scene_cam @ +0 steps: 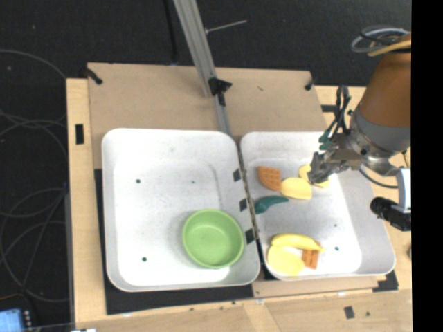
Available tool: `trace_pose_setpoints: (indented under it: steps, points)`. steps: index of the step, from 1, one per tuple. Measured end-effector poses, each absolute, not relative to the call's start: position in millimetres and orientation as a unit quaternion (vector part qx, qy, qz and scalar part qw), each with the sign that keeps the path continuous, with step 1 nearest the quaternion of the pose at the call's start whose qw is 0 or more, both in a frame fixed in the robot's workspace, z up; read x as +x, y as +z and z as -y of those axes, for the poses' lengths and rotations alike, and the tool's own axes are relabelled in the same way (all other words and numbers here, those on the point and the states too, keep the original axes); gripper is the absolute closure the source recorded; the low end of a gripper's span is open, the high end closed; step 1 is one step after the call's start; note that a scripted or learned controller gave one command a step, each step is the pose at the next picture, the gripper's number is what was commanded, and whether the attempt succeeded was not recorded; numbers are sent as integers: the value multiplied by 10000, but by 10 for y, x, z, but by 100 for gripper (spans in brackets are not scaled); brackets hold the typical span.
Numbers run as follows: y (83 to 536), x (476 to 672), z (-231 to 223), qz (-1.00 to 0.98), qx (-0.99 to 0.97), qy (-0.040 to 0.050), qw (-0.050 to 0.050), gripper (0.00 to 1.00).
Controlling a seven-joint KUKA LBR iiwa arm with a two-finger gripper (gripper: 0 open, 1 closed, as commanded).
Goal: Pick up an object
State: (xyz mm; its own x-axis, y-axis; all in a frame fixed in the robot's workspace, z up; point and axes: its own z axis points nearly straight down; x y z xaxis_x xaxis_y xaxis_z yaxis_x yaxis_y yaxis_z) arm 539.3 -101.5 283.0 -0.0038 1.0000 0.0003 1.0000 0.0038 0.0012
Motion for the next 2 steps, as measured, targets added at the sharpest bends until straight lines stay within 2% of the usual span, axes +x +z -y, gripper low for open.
trace_pose_setpoints:
  steps: [1, 2]
  points:
    - [2808, 5371, 537, -7094, 7048, 4, -1, 100]
    - [2600, 5482, 45, -7092, 7050, -6, -7, 100]
